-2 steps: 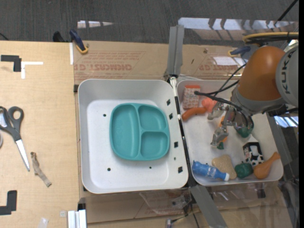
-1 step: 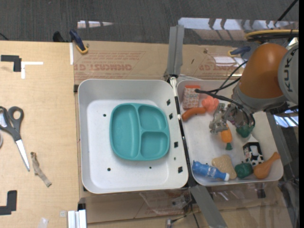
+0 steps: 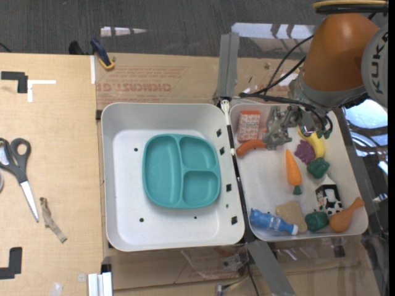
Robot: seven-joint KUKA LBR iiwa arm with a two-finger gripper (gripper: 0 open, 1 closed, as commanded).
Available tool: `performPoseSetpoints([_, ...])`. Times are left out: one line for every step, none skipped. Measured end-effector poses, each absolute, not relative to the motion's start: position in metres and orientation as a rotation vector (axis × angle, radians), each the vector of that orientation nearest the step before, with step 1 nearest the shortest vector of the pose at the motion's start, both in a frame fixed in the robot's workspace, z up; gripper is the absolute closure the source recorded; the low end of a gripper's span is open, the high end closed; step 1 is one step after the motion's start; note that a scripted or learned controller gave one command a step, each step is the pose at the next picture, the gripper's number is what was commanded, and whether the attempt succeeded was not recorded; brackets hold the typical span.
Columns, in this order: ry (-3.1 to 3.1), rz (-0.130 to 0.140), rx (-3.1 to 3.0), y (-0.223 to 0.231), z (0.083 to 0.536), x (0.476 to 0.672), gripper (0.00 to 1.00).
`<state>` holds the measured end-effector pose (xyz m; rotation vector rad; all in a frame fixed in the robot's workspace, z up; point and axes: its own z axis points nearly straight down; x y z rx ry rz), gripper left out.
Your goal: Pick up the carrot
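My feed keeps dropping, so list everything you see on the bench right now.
left bin: 1, white, holds the tray
tray: 1, teal, three compartments, middle of left bin
right bin: 1, white, holds the toy food
carrot: 1, orange, centre of right bin
sausage: 1, orange-red, upper left of right bin
carton: 1, red and white, top left of right bin
grapes: 1, purple, right of carrot
banana: 1, yellow, beside grapes
bottle: 1, blue, bottom left of right bin
drumstick: 1, orange-brown, bottom right corner
scissors: 1, grey, on bench at left
arm: 1, orange band, over right bin's top
gripper: 1, grey, beside sausage
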<state>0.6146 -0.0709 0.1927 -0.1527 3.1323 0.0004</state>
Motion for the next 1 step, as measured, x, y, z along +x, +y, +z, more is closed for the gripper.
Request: performPoseSetpoints([3.050, 0.001, -0.744, -0.1428, 0.1656, 0.5290, 1.00])
